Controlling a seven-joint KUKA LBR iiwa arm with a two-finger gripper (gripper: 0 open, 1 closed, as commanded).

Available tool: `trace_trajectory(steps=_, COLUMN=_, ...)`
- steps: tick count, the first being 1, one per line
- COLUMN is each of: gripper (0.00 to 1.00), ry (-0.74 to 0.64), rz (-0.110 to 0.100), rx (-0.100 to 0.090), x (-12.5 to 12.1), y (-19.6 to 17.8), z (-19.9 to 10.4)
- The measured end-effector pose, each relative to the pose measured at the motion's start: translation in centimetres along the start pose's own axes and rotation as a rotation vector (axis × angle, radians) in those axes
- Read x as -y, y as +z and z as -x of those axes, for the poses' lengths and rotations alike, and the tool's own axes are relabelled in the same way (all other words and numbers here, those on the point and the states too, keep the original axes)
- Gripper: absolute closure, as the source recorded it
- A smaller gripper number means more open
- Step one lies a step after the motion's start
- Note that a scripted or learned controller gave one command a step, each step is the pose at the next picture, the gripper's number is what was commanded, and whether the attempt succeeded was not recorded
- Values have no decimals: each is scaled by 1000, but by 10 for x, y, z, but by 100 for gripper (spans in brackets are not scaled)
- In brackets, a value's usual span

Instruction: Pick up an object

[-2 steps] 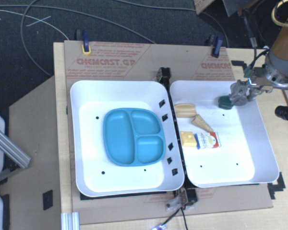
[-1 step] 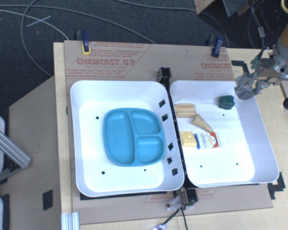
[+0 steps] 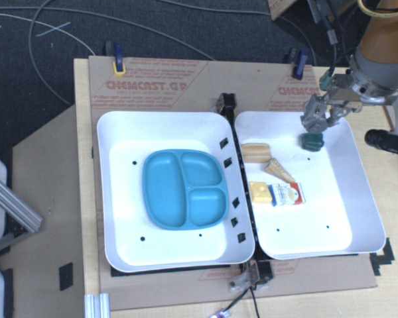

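My gripper (image 3: 314,123) hangs over the far part of the right bin (image 3: 358,204), reaching in from the upper right. A small dark green object (image 3: 312,142) sits right under its tip, touching or nearly touching it. Whether the gripper holds that object I cannot tell. Further left in the same bin lie a tan wooden piece (image 3: 257,153), a tan wedge (image 3: 279,171), a yellow block (image 3: 259,192) and a small white, red and blue packet (image 3: 288,194).
The left bin (image 3: 119,177) holds a blue divided plate (image 3: 186,189). A black divider with clips (image 3: 233,177) runs between the bins. Blue clamps (image 3: 119,61) pin the cardboard base at the far edge. Cables lie on the dark floor behind.
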State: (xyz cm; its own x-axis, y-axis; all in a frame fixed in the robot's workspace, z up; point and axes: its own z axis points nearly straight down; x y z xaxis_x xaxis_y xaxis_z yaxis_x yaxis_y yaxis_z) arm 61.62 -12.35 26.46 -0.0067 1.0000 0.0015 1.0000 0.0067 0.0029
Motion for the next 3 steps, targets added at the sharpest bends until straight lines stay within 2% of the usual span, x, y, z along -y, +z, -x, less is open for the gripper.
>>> trace_trajectory(steps=2, gripper=100, ry=2, rz=-6, rx=-1, x=-2, y=20, z=-95)
trace_trajectory(steps=3, gripper=100, ry=0, rz=-7, rx=-1, x=-3, y=30, z=-158)
